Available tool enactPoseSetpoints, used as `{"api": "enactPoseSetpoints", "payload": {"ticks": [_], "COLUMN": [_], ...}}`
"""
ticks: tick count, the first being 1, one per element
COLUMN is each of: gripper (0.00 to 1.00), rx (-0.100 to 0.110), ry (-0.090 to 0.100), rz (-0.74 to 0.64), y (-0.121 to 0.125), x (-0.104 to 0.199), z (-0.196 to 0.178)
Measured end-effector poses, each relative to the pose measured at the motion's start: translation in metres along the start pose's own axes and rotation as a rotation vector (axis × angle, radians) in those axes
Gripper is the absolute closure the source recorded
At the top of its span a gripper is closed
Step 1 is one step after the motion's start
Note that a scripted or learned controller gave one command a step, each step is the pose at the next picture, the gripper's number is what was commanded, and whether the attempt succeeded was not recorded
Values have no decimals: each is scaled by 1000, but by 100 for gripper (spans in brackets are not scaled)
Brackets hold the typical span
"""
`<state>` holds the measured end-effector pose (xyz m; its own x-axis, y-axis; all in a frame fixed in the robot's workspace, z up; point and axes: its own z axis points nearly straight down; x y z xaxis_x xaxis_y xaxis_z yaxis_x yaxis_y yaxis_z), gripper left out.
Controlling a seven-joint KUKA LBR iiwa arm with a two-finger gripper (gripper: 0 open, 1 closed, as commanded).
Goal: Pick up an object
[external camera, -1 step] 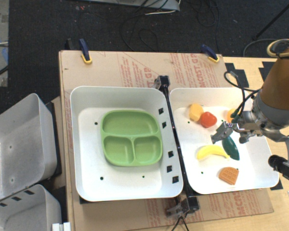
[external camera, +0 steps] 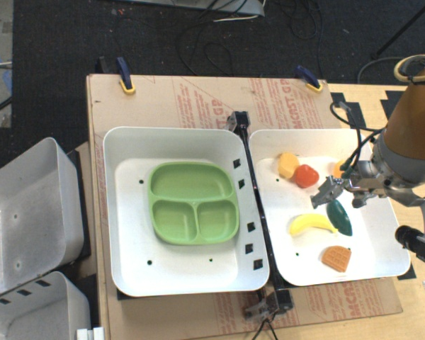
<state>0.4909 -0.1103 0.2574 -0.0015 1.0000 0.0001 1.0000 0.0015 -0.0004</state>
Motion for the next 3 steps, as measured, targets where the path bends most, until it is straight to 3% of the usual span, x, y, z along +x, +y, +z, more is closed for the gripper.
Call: {"api": "enactPoseSetpoints", "payload": {"ticks": [3], "gripper": [0], "rx": [4], "ry": [1], "rz": [5], "y": [-3], "x": [-7], "z": [142]}}
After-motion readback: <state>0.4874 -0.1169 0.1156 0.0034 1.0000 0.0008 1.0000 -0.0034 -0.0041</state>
